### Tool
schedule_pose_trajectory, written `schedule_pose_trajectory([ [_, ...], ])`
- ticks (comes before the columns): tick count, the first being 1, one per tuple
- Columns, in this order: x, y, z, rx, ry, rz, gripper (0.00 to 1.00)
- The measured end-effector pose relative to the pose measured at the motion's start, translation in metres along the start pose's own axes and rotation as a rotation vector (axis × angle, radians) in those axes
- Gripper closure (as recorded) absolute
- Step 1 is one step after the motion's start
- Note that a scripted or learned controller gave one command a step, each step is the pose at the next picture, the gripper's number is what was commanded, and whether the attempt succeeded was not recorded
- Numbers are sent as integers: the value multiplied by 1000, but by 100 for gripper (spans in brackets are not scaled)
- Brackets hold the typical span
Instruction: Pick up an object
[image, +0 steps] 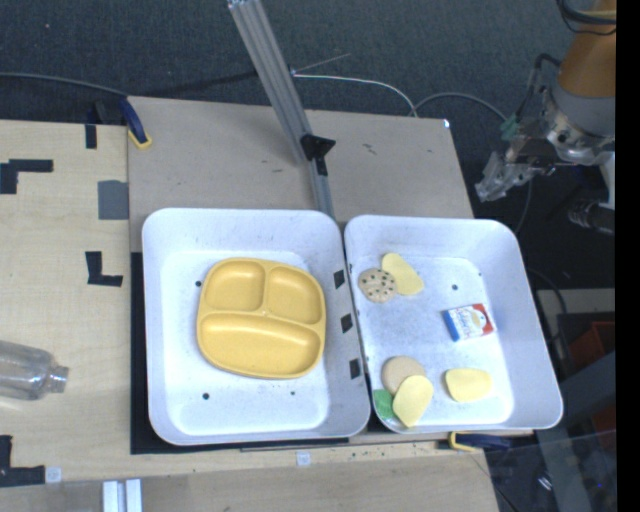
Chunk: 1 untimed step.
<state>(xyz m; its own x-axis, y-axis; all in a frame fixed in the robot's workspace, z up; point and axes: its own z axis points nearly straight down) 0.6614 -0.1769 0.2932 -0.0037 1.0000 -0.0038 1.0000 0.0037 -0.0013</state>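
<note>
While the pincer, grip state unreadable, hangs at two o'clock off the right bin, nothing is picked yet.

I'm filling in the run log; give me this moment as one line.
arm: grey two-finger gripper outside bins, upper right | grasp: nothing seen held | right white bin: small red-white-blue carton, speckled round cookie | left white bin: yellow divided plate

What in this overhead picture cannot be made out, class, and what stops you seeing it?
- Tool: small and blurred at the right, so its finger state is unclear.
- Arm: cut off by the top edge.
- Green item: mostly hidden under a yellow piece; its shape is unclear.
- Bottle: cut off by the left edge.
- Carton: print too small to read.
</note>
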Motion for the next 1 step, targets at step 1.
schedule_pose_trajectory([
  [1, 33, -38, 104, 10, 6, 3, 100],
])
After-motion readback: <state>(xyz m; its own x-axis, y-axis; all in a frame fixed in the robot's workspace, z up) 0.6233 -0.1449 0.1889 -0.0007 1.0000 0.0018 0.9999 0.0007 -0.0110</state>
